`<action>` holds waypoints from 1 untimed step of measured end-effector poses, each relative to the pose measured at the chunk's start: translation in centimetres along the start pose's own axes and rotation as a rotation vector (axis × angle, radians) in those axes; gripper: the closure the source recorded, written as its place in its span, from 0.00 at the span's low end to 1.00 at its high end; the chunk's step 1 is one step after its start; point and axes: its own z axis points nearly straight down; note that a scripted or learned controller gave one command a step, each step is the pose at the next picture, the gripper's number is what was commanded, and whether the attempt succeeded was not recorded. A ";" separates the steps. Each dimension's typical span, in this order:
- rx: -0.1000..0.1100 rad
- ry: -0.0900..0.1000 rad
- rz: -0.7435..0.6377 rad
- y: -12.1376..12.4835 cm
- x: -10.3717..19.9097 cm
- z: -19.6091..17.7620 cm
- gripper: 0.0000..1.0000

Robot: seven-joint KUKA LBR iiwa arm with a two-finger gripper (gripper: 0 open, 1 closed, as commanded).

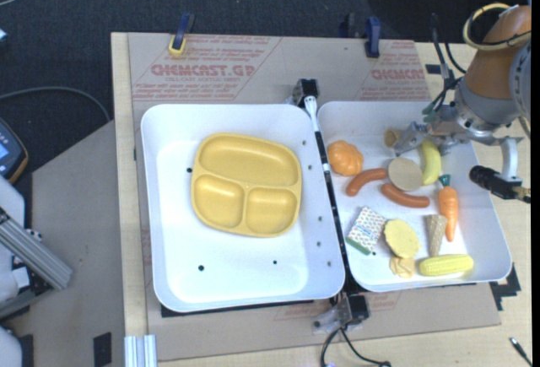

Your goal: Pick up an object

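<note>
Yellow divided plate [246, 185] in left bin [160, 213], gripper [426, 136] at right bin's [498, 247] twelve o'clock above banana [431, 163], finger state unclear, corn [445, 265] at five o'clock.

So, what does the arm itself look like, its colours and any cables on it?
The arm is grey with an orange band above the wrist. A thin yellow cable loops over the orange part and dark cables run beside it. The claw is small, metallic grey.
</note>
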 end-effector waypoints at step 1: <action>-0.003 -0.005 -0.001 0.0 -0.1 -1.1 1.00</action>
